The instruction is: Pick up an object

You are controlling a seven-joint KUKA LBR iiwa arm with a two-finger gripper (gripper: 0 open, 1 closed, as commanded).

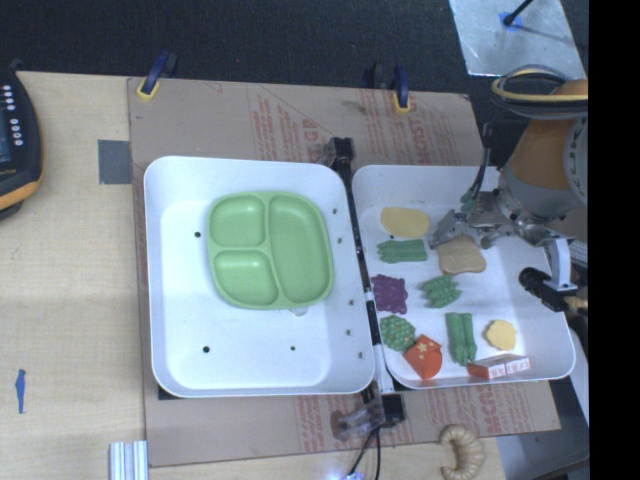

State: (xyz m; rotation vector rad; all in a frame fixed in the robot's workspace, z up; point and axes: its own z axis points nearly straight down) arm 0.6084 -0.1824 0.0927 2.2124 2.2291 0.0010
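The right white bin (560,363) holds several toy foods. Among them are a yellow slice (403,221), a dark green piece (402,251), a tan toast slice (464,260), a purple piece (389,293), a leafy green piece (440,290), a broccoli-like piece (397,330), a red piece (424,357), green beans (460,336), a small yellow piece (501,335) and a red-and-white packet (499,368). My gripper (472,226) hangs at the bin's upper middle, just above the far edge of the toast slice. Nothing is visibly held.
The left white bin (170,358) carries a green divided plate (270,249). A tan curled toy (463,450) lies on the bench in front of the right bin. A black pendant (14,138) sits at the far left. Clamps (401,88) hold the cardboard's back edge.
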